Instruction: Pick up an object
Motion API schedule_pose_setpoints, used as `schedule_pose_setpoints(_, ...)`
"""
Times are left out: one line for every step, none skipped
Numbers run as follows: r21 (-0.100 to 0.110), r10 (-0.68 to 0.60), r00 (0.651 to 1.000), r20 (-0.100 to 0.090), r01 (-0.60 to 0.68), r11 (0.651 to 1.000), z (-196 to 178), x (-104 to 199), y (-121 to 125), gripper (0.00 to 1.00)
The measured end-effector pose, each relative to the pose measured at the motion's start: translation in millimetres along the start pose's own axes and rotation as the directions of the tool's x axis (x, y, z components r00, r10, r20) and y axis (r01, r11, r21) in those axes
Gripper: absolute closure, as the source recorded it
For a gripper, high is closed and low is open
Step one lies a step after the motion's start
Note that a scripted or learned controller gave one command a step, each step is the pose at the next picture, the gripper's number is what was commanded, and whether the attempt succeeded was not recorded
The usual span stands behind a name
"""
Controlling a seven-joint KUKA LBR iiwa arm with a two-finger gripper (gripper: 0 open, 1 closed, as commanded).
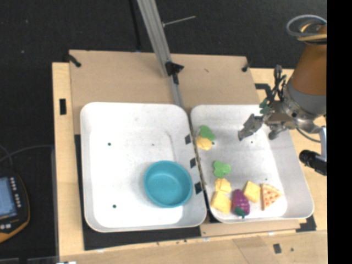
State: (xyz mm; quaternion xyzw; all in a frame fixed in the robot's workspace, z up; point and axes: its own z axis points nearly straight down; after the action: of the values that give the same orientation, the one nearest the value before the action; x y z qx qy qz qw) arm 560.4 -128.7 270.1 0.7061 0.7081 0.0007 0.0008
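Observation:
My gripper hangs over the upper right part of the right bin, open, with nothing between its fingers. To its left, near the bin's left wall, lies a green and yellow toy. Lower down sits a small green piece. Along the front of the bin lie yellow blocks, a purple bunch of grapes, a yellow wedge and a pizza slice. None of them touches the gripper.
A blue bowl sits in the front right part of the left bin. A grey metal pole slants up from between the bins at the back. The arm's orange band stands at the right edge.

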Motion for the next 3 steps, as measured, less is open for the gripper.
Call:
schedule_pose_setpoints(0.0, 0.001, 1.0, 0.0, -0.001, 1.0, 0, 0, 0, 0.0)
schedule_pose_setpoints(0.007, 0.003, 1.0, 0.001, -0.003, 1.0, 63, -1, -1, 0.0)
schedule_pose_setpoints(0.005, 0.004, 1.0, 0.001, -0.004, 1.0, 106, -3, -1, 0.0)
